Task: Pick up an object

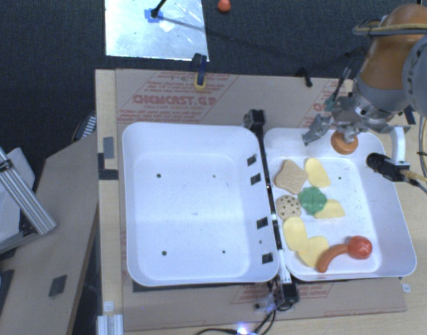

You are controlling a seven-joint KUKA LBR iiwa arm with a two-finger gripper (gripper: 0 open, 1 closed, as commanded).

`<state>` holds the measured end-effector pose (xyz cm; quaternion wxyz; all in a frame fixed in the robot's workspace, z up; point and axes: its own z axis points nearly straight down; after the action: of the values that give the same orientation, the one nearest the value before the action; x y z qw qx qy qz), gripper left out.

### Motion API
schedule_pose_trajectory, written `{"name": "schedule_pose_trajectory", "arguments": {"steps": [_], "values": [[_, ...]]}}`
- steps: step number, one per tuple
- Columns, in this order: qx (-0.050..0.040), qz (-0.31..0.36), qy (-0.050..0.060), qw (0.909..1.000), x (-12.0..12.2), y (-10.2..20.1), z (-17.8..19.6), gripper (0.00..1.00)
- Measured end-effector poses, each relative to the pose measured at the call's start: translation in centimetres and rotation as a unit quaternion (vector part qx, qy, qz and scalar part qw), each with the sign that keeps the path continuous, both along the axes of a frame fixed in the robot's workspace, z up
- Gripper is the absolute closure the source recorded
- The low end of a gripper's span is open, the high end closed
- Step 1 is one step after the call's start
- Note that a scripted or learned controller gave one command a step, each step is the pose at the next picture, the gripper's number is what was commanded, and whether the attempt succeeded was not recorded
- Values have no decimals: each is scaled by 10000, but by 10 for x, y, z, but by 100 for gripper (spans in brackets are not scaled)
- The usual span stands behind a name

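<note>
Tool (324,128) hovered far in right bin (391,215), state unclear; your orange disc (345,143) looked light, rigid: grip its rim.

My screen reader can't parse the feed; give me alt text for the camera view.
The grey arm's pincer hovers over the far end of the right bin, beside an orange round piece. Toy foods crowd that bin: bread slice, cookie, green piece, yellow chips, sausage, tomato.

Bare left bin (192,208); crowded right bin (381,208).
</note>
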<state>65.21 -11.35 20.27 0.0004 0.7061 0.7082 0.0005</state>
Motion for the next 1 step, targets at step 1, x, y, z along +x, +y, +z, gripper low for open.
{"name": "schedule_pose_trajectory", "arguments": {"steps": [1], "values": [[10,-15,41,10000,-72,-3,-98,0]]}}
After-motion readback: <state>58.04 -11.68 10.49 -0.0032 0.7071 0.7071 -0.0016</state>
